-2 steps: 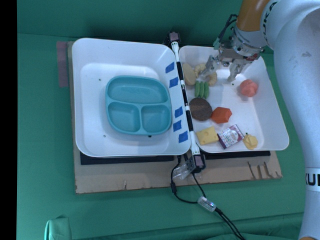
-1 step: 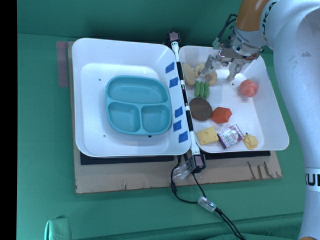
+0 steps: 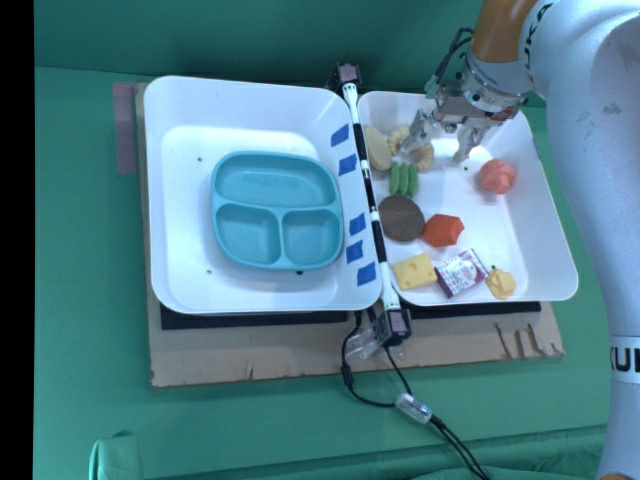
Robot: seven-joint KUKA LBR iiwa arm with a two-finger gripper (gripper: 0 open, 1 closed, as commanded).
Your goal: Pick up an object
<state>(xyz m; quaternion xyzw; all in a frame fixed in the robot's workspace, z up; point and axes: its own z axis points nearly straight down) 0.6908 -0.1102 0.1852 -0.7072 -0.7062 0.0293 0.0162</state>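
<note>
Two shallow white plastic bins (image 3: 180, 103) (image 3: 545, 233) sit on a bright green cloth (image 3: 90, 268), over a brown cardboard sheet (image 3: 250, 358) and a black base (image 3: 260, 318). Blue tape squares (image 3: 357, 225) mark the left bin's white edge. A teal three-compartment plate (image 3: 275, 210) lies there. The right bin carries a pale yellow corn cob with dotted kernels (image 3: 418, 148), a green pea pod (image 3: 403, 178), a dark brown round patty (image 3: 402, 218), a red-orange wedge (image 3: 443, 230), a salmon-pink round toy (image 3: 496, 175), a yellow cheese wedge (image 3: 414, 270), a red-and-white printed packet (image 3: 461, 272) and a small yellow piece (image 3: 501, 284). The arm (image 3: 590, 78) is grey with an orange band (image 3: 512, 8); its metal gripper (image 3: 443, 146) is silver-grey
</note>
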